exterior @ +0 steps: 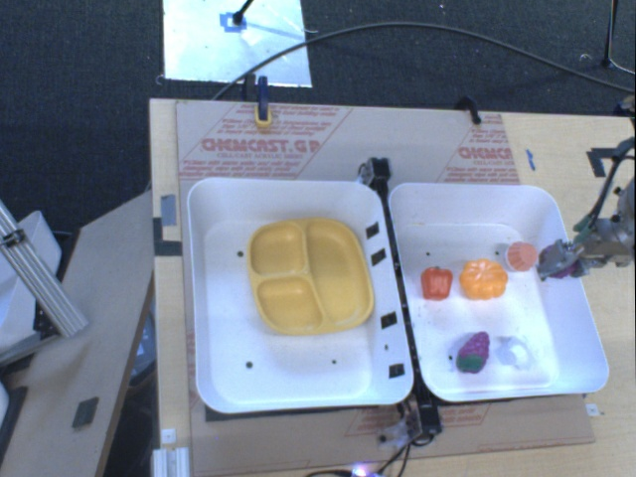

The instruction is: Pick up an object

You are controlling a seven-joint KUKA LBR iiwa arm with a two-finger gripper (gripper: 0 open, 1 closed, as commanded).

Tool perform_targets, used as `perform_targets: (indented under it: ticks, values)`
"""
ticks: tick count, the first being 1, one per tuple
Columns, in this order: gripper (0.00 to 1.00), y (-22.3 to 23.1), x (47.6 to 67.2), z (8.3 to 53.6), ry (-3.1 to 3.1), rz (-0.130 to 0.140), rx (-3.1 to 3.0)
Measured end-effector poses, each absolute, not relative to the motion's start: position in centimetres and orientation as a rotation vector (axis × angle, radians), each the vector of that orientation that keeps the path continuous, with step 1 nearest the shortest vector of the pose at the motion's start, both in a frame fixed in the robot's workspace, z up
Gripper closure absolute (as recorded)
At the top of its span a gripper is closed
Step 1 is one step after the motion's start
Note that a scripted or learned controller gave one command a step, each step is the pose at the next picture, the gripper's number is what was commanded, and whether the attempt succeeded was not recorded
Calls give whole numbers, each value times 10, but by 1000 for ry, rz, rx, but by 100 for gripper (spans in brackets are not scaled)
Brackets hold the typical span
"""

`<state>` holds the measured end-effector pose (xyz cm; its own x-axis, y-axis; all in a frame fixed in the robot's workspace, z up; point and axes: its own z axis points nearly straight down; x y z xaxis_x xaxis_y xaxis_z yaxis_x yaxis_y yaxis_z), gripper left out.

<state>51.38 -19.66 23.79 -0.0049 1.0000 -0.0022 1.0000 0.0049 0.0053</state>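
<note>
Two white bins sit side by side on the counter (328,132). The left bin (214,296) holds one yellow plate (308,276) with three compartments, lying flat near the middle; nothing sits in its compartments.

The right bin (467,202) holds five small things. One red pepper (436,282) sits left of centre. One orange pumpkin (483,278) is just beside it on the right. One small pinkish round piece (521,256) lies up and to the right of the pumpkin, near the bin's right wall. One purple piece with a green end (473,353) lies toward the front of the bin. One small clear or whitish thing (511,350) is just to its right, too faint to name.

One arm comes in from the right edge. Its claw (554,262) hangs low over the right side of the right bin, just beside the pinkish round piece. Whether they touch can't be made out. Claw state: cannot tell, too small and blurred. Nothing visibly between them.

One blue and yellow clamp (262,101) grips the counter's back edge.
</note>
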Motion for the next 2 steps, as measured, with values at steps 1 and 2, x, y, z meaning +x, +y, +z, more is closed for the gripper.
perform_targets:
  ticks: [1, 2]
  values:
    - [100, -143, 531, 227, 2233, 4, 2210]
    - [100, -92, 546, 216, 2230, 3, 2212]
